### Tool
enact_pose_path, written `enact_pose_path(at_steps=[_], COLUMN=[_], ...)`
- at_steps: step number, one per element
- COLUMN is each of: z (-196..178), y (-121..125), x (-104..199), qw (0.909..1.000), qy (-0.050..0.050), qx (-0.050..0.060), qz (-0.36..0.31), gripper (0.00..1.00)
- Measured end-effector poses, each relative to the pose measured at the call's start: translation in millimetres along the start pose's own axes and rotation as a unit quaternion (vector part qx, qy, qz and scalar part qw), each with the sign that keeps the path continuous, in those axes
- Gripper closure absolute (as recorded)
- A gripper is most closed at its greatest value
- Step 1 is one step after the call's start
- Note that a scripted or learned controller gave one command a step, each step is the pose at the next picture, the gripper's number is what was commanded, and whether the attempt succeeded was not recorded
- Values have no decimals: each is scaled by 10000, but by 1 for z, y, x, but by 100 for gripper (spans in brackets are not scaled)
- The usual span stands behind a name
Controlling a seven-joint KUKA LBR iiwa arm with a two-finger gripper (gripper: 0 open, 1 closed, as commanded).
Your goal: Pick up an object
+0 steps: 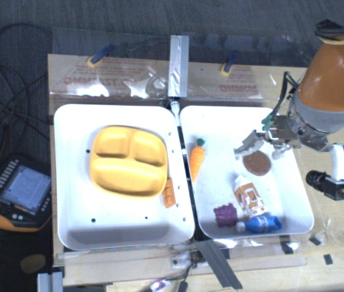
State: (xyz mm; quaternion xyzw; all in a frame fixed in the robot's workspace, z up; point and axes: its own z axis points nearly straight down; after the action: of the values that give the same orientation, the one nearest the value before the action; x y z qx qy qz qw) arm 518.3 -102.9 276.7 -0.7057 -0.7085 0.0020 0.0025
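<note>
My gripper (262, 149) hangs over the right bin (220, 123), near its right side, with its fingers spread open. A brown round disc (258, 163) lies just below and between the fingertips, and nothing is held. In the same bin lie a carrot (196, 160) at the left wall, a white bottle with an orange label (249, 198), a purple lump (224, 215) and a blue object (263, 224) near the front.
The left bin (74, 218) holds a yellow divided tray (129, 161) and a small orange piece (169, 194) beside the dividing wall. The arm's orange band (330, 78) looms over the right bin's far right corner. Handheld control devices (13, 190) lie left of the bench.
</note>
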Motion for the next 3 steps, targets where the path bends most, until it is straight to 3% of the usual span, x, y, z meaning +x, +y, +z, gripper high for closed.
enact_pose_path(at_steps=[1, 2, 3], z=[165, 159, 81], y=[-27, -28, 49], x=[-26, -26, 31], qw=[9950, 9950, 9998], qy=[12, 25, -3], qx=[8, 49, 6], qz=[1002, 1000, 204], gripper=[0, 100, 100])
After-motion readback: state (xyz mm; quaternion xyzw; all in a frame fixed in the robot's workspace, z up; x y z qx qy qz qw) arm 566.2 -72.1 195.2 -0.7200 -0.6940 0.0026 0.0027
